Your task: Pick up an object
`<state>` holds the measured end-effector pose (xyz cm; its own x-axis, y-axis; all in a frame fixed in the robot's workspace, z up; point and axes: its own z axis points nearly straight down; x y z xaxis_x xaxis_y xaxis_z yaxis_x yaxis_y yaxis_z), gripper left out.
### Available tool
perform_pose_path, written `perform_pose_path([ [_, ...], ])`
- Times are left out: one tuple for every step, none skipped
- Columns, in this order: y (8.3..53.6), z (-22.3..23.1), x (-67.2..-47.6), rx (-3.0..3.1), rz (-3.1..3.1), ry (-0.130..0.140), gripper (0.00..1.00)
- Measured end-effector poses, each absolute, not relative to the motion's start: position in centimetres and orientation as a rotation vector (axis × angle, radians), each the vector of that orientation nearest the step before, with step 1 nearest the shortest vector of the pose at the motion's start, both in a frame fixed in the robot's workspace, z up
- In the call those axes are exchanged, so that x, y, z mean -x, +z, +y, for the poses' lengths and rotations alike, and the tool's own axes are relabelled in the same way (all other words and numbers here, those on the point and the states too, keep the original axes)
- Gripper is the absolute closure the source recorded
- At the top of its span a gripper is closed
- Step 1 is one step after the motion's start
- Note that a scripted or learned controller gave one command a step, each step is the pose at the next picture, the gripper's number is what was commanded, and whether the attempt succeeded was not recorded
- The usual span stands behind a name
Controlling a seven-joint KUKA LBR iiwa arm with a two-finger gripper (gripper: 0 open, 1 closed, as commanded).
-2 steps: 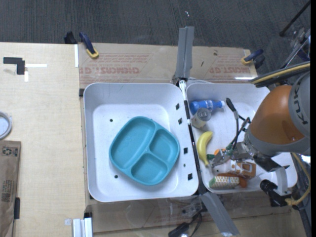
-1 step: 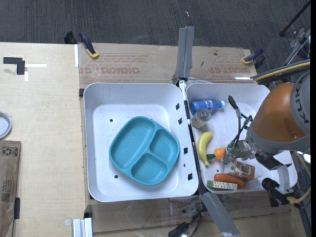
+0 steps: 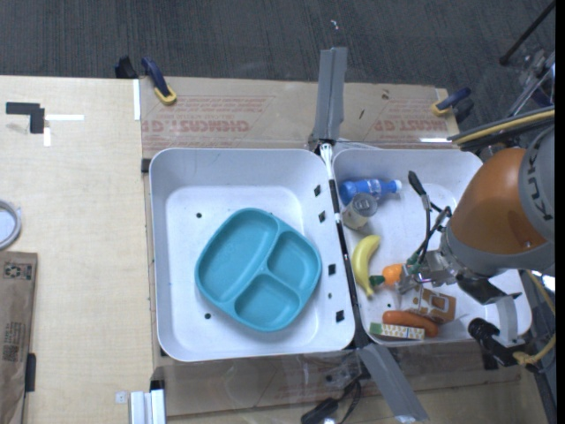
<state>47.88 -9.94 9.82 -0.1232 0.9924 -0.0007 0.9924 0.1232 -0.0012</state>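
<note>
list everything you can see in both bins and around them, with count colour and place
divided plate: 1, blue, left bin
left bin: 1, white
right bin: 1, white
bottle: 1, blue, top of right bin
can: 1, grey, below bottle
banana: 1, yellow, left side of right bin
carrot: 1, orange, beside banana
hot dog: 1, red, bottom of right bin
clamps: 2, blue and yellow, bench's back edge
arm: 1, grey and orange, over right bin
gripper: 1, above right bin's items

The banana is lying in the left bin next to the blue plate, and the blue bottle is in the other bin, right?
Not quite. The banana is in the right bin, not beside the blue plate, which sits alone in the left bin. The blue bottle is in the right bin, as you said. The camera view shows this.
</note>
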Motion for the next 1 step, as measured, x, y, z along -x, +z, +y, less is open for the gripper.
perform_pose_path([
  [8.95, -10.2, -52.45, 2.231, -2.208, 0.005, 0.0],
])
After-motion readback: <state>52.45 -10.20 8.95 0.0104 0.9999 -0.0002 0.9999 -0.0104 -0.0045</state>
